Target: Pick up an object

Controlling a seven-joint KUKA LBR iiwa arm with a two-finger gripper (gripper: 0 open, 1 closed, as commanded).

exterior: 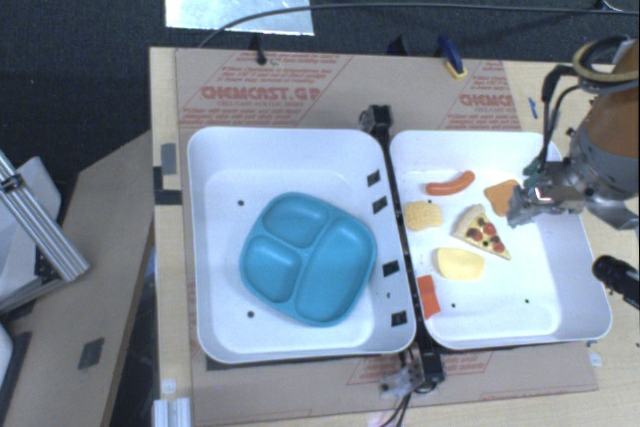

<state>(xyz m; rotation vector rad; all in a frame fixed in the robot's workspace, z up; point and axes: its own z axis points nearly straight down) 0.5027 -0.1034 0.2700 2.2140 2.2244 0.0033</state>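
The only readable print is on the brown board [330,80] that lies under the two bins on the worktop. On its far left part, just beyond the left bin [215,215], red capitals read "CHEMCAST G P", upside down from this view, with smaller red lines around them that are too fine to read. On its far right part, beyond the right bin [575,315], the same red lettering shows again, only partly legible as "CHEMCAST". A faint trace of red print also shows along the near edge.
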